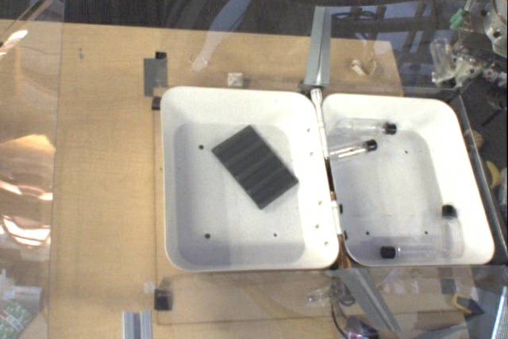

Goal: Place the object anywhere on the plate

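Lying flat and rotated in the left bin, the dark ribbed plate is seen near bin centre, slightly toward 12 o'clock. Clear tubes with black caps are spread in the right bin: two at 10 o'clock, one at 6 o'clock, one at 4 o'clock. Gripper is parked beyond the right bin at 1 o'clock, nothing visibly held; finger state cannot be told

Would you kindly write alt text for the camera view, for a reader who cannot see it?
Two shallow white bins sit side by side on a wooden bench: the left bin holds a dark ridged plate lying at an angle, and the right bin holds four clear tubes with black caps. The gripper is at the upper right, outside the bins.
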Motion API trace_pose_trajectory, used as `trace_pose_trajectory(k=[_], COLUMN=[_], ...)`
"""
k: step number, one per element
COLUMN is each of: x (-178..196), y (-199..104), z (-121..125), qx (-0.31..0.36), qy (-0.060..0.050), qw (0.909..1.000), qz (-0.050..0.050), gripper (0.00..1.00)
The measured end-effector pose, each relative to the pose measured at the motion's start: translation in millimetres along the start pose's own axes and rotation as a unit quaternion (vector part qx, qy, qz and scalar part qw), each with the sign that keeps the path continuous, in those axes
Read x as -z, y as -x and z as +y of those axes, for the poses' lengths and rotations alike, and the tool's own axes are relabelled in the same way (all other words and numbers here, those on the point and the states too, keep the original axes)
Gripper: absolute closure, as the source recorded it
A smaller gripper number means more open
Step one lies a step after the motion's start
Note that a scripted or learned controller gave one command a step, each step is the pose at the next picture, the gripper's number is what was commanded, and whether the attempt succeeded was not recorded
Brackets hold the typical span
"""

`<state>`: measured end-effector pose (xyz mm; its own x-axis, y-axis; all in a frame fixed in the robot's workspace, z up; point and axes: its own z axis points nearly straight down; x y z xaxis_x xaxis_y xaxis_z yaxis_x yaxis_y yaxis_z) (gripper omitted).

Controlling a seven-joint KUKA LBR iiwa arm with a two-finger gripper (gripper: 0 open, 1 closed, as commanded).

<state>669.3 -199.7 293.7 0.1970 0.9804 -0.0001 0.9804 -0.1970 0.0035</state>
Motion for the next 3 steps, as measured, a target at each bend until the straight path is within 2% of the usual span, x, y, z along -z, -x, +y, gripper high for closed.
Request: trace_pose_trajectory(k=[1,2,3], x=[20.1,-5.9,12.9], y=[-1.8,0.3,-1.1], z=[-0.3,0.2,0.1], qx=[0.017,0.009,0.009], qy=[0.0,-0.001,0.0], qw=[0.9998,1.0,1.0], qz=[0.0,0.0,0.0], gripper=[1.0,1.0,1.0])
